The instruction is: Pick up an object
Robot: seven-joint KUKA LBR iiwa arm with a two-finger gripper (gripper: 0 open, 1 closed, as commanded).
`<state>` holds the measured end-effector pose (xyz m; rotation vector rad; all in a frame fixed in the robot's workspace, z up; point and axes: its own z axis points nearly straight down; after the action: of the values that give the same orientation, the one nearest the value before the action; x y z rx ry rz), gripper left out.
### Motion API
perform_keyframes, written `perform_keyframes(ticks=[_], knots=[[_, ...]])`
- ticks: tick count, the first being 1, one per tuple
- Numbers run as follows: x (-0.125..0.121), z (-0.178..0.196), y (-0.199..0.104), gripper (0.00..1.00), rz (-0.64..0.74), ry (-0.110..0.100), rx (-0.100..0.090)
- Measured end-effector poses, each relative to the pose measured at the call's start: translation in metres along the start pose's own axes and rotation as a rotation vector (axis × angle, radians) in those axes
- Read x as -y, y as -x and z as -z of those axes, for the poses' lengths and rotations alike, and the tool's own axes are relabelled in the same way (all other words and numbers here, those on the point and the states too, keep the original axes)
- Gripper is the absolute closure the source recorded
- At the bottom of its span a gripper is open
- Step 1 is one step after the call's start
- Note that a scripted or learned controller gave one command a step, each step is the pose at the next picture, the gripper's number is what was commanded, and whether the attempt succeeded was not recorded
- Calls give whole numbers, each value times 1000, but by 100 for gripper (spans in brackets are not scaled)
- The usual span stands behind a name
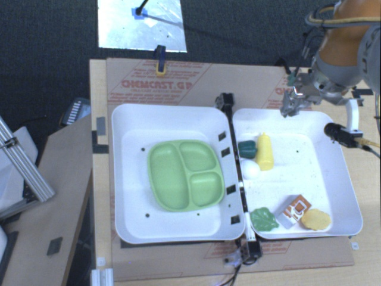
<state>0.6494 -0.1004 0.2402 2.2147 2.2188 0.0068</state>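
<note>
The right bin (333, 177) holds a yellow bottle (265, 151), a dark green block (247, 149) beside it, a white egg-like ball (250, 170), a green leafy piece (263, 219), a small orange-and-white carton (294, 211) and a yellow round piece (315, 219). My gripper (292, 108) hangs over the far edge of the right bin, well apart from all of them, with nothing seen between its fingers.
The left bin (128, 130) holds a light green divided plate (183, 174). A black clip strip (233, 159) runs between the two bins. Bare bin floor lies to the right of the yellow bottle.
</note>
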Motion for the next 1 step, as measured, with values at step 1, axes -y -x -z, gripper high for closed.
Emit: perform_keyframes(ticks=[1], knots=[[-1,28,0,100,2,-3,-1]])
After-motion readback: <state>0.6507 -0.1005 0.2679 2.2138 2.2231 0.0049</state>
